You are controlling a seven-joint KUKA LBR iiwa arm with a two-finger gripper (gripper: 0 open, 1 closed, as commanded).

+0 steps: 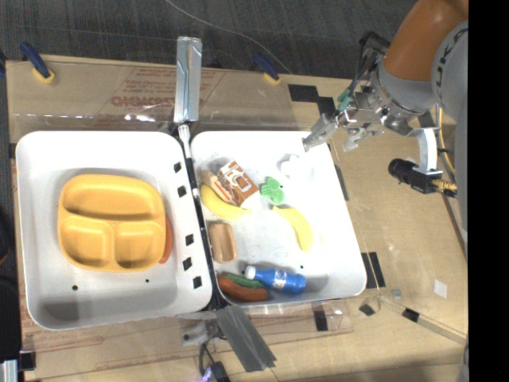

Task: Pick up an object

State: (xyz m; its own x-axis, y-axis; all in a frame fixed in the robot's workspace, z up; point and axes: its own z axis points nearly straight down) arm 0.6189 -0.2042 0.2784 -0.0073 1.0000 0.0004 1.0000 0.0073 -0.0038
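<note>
Task looks barely begun, far as I can judge: nothing's been lifted. All the pickable stuff lies in the right bin (350, 249): a long banana (296, 223), another banana (219, 203) w/ a small brown-and-white box (236, 181) on it, a green bit (272, 189), a tan block (222, 241), a blue bottle (278, 279) beside a red-and-dark sausage-ish thing (242, 289). Left bin (32, 213) has the yellow divided tray (113, 221).

The hand (318, 138) hangs at the right bin's far right corner, above the rim, touching nothing I can see and w/ nothing between its tips. Spread or pressed together? Can't tell; too small and blurry. Left to do: go down, grip, lift.
</note>
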